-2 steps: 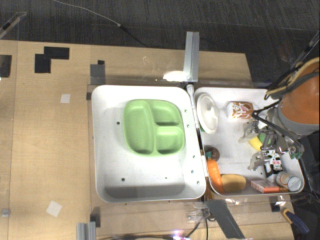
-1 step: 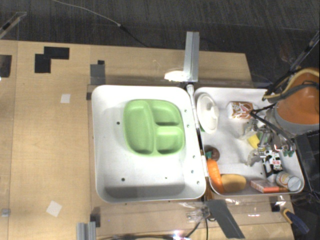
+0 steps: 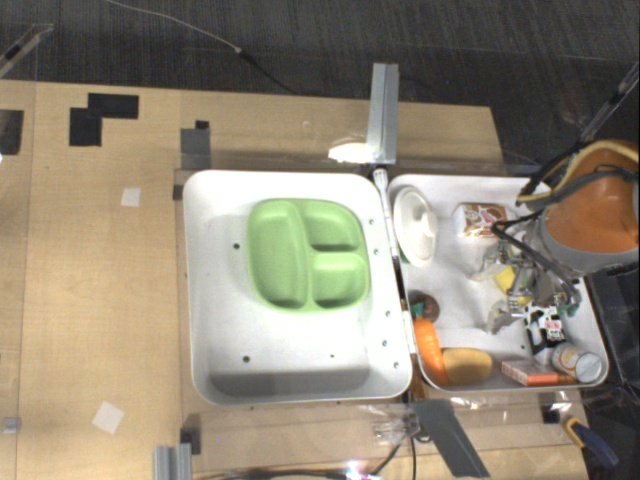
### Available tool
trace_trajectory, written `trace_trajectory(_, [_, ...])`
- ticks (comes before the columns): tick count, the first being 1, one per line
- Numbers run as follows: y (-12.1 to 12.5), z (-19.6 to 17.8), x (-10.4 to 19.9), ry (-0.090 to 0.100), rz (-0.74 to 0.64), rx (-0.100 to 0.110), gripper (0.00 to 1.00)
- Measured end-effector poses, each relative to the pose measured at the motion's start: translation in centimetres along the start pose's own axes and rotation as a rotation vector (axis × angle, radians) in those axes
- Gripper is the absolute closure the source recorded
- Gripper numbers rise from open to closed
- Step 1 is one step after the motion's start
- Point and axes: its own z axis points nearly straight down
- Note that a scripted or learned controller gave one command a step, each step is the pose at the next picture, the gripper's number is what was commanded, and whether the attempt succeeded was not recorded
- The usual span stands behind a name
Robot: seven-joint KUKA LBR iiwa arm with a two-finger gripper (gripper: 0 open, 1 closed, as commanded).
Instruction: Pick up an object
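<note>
Wooden bench carries two white bins side by side. Over the right bin, near its right wall, the gripper hangs low among small clutter; its grip cannot be told. A carrot and potato lie along that bin's front edge, a white bowl at its back-left corner. A green divided tray sits in the left bin.

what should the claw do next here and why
Probably lower straight down onto the small yellow object beneath it. The claw hangs over the cluttered right bin, with nothing visibly held between its fingers. The carrot and potato-like piece lie further off at the near left corner, so the yellow item seems the closest target.
</note>
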Motion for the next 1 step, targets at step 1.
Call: trace_trajectory(1, [0.11,-1.48,-0.65,-0.021,-0.007,0.003,1.0])
